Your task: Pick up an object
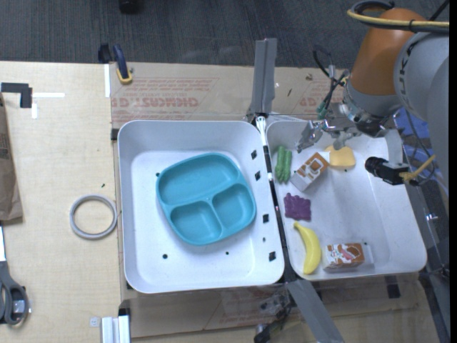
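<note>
Lying lengthwise, banana, perhaps tip-up.

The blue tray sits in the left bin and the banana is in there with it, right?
Not quite. The camera view shows the blue tray in the left bin, but the banana lies in the right bin, next to a purple item.

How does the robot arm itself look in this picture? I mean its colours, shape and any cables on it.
The arm is thick and rounded, grey, with a broad orange band above the wrist. A yellow cable loops over the top of that band, and thinner dark wires hang near the wrist. At its end sits a small metallic pincer, silver and dark in colour.
</note>
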You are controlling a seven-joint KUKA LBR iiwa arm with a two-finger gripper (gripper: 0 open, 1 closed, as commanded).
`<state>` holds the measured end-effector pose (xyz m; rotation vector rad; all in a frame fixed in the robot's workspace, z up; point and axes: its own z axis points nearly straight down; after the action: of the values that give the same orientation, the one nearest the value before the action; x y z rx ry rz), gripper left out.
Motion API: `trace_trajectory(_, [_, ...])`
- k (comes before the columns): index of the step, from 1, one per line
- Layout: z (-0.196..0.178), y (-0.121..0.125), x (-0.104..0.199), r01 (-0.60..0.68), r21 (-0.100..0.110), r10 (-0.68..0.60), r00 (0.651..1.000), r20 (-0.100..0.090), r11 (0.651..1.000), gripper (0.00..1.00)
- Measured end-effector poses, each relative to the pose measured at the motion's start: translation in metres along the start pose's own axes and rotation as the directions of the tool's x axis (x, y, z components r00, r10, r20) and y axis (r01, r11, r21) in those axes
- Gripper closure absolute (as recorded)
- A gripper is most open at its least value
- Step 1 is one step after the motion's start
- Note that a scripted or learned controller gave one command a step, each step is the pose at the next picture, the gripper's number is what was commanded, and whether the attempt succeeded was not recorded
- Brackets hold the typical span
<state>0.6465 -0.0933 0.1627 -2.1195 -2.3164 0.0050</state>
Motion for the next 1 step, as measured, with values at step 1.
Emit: trace_trajectory(1, [0.0571, -0.0241, -0.0111, 0.17, -0.012, -0.17, 0.985, 0.006, 0.985, 0.0])
